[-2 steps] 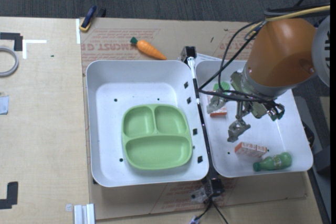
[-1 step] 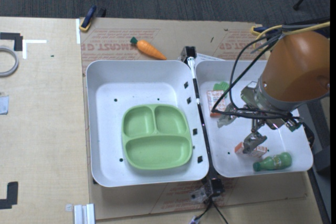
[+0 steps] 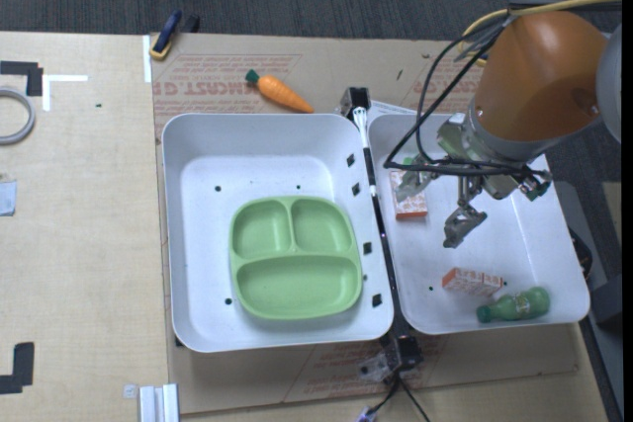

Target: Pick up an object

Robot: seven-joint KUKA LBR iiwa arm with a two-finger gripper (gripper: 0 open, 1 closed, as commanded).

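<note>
A view from above and at a slant looks down on a tan desk (image 3: 79, 252) carrying two shallow white bins set side by side.

The left bin (image 3: 188, 212) holds a pale green divided plate (image 3: 295, 257) with three compartments, lying flat near the bin's middle.

The right bin (image 3: 554, 242) holds three small things. A small red and white box (image 3: 409, 195) stands toward the bin's upper left. A second red and white packet (image 3: 473, 282) lies flat near the lower edge. Just beside that packet, to its right and slightly lower, lies a green bottle (image 3: 514, 305) on its side, touching or nearly touching the packet.

The arm (image 3: 539, 79), with its broad orange band, reaches in from the right and hangs over the right bin. Its gripper (image 3: 461, 227) points downward over a bare patch of the bin floor. The upright box sits to the gripper's left, near but apart from it. The flat packet and the bottle lie below the gripper in the view, also apart from it. Nothing is seen between the fingers. The fingers look dark and foreshortened from this angle, and whether they are spread or closed cannot be told.

Outside the bins, an orange toy carrot (image 3: 280, 92) with a green top lies on the cardboard just above the left bin. A blue and yellow object (image 3: 166, 34) rests near the cardboard's upper left corner.
</note>
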